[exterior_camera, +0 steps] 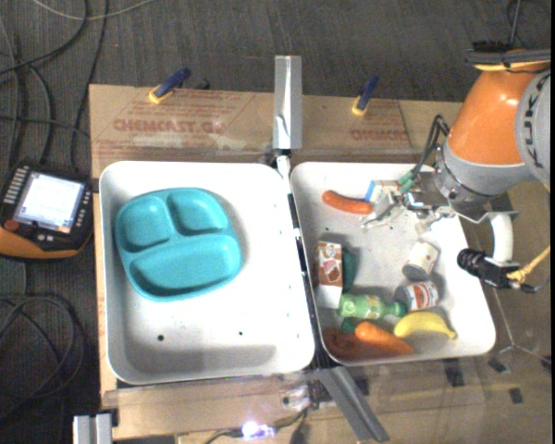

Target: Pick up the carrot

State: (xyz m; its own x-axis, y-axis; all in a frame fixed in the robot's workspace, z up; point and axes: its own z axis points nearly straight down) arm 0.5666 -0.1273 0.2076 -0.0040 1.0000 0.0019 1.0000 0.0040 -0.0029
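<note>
Cardboard-covered worktop (213,128) bears both bins; the carrot (381,338) lies untouched at the right bin's (486,336) near edge. Jaws (388,208), apart and holding nothing, hover beside the sausage (347,203), so picking remains.

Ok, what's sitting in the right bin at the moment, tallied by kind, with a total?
Carrot: 1
Banana: 1
Hot dog: 1
Cans: 2, one with a red label, one pale
Carton: 1
Green bottle: 1
Total: 7 that I can make out
</note>
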